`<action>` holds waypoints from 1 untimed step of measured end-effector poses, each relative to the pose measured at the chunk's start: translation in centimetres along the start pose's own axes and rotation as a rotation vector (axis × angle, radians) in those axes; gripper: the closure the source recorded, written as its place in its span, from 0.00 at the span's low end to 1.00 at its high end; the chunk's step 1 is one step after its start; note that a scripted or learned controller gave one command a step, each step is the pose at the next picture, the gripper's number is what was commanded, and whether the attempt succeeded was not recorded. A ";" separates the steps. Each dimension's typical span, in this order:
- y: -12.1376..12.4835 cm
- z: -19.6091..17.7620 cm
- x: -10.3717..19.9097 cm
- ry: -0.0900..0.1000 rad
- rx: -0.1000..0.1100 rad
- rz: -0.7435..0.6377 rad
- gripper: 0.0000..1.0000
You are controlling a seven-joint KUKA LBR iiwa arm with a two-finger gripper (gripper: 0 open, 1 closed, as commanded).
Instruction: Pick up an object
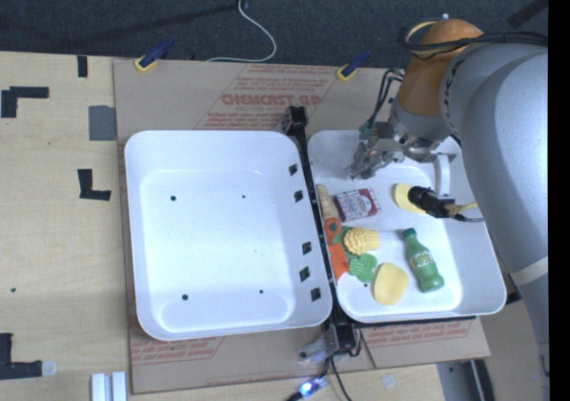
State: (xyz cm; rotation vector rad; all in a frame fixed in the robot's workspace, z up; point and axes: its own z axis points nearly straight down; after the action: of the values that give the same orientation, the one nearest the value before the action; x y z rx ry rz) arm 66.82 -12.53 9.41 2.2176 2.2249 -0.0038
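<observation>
Task objects: all lie in the right bin (476, 301), on the near side of the gripper (367, 161), toward the bottom of the view.

Closest to the gripper: a small dark red packet (356, 204) with a white label, lying flat just below it. Left of the packet, against the bin's left wall, a tan stick-like item (325, 204); too small to identify. Below that, an orange piece (336, 249), partly covered by a toy corn cob (361, 240). A green leafy piece (362, 267) touches the corn from below. A pale yellow rounded item (390, 284) lies beside the green piece. A green bottle (423, 261) lies tilted, cap toward the gripper. A yellow item (408, 196), banana-like, sits below and right of the gripper; a black part of the tool crosses it, so its outline is cut off.

Gripper: low over the far part of the right bin, near its back wall. Grey metal fingers point down and left. Nothing visible between them. How far apart they are: cannot tell; parts blur together.

Left bin (142, 167): white floor with a few dark dots, well left of the gripper.

Both bins rest on a cardboard sheet (258, 101) on the counter (53, 239). The arm (499, 141) covers the bin's right rim and far right corner. A thin cable (249, 7) runs over the dark floor behind.
</observation>
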 end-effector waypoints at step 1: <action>0.0 -13.7 10.3 0.005 -0.015 -0.009 1.00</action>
State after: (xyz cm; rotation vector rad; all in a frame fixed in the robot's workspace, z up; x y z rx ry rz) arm 66.86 -2.23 23.14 2.2033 2.2301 0.0185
